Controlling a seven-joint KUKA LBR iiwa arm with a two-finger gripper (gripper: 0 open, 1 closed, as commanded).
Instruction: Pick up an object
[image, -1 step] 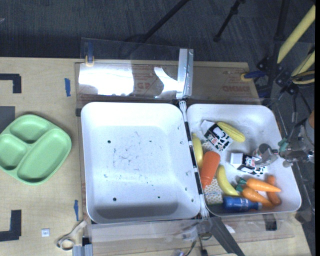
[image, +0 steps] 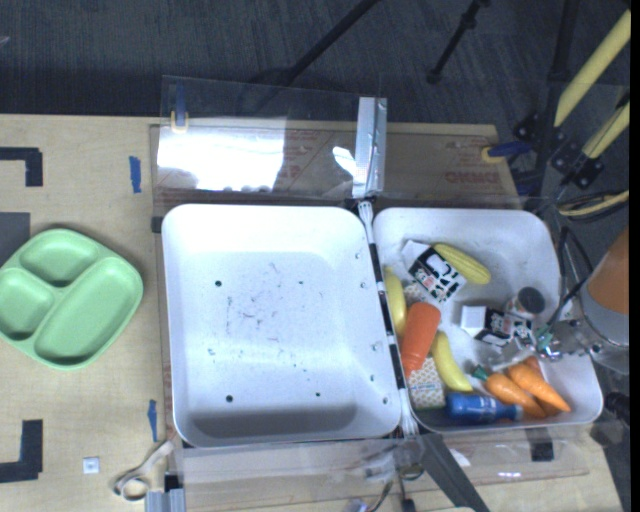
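1. Nearest, along the front wall of the right bin, lie a blue bottle on its side and two orange carrots, smooth and tapered, touching each other.
2. Just behind them, the end effector is down in the right bin, a dark and metallic cluster beside a small black and white item; whether it is spread or pressed together cannot be told, and nothing can be seen between its tips. The carrots sit just in front of it, the bottle a little to the left.
3. Left of the end effector, a yellow banana curves beside a larger orange carrot-shaped piece, which lies against the bin's left wall above a speckled packet.
4. Farther back, a second yellow banana touches a black and white printed box; its lettering is too small to read.
5. The left bin is shallow, white plastic with scuffed grey marks.
6. On the wooden table, well left, rests a green divided plate.
7. Farthest, a clear plastic sheet stands behind the bins.
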